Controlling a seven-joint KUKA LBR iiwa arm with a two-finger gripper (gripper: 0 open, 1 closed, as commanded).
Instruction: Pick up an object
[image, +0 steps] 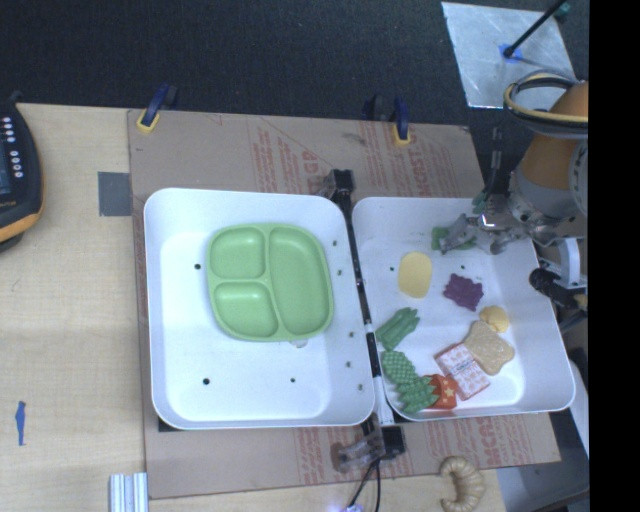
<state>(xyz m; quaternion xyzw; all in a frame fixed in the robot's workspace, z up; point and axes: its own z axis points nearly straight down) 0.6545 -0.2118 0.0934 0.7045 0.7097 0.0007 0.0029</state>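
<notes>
My gripper (478, 230) hangs low over the far part of the right bin (545, 400), with the orange-banded arm rising to its right. A small dark green piece (441, 238) lies right at the gripper's left end; whether they touch I cannot tell. Nearer the camera lie a yellow lump (415, 273), a purple piece (462, 291), a green pea pod (398, 326), a bumpy green vegetable (402, 374), a red pepper (443, 391), a slice of toast (489, 346), a red-and-white packet (461, 367) and a small yellow piece (494, 319).
The left bin (180, 390) holds a green divided plate (270, 281). A black divider with clips runs between the bins (356, 300). A tan ribbed object (462, 482) lies on the bench in front. A black-and-orange device (15, 175) sits at the far left.
</notes>
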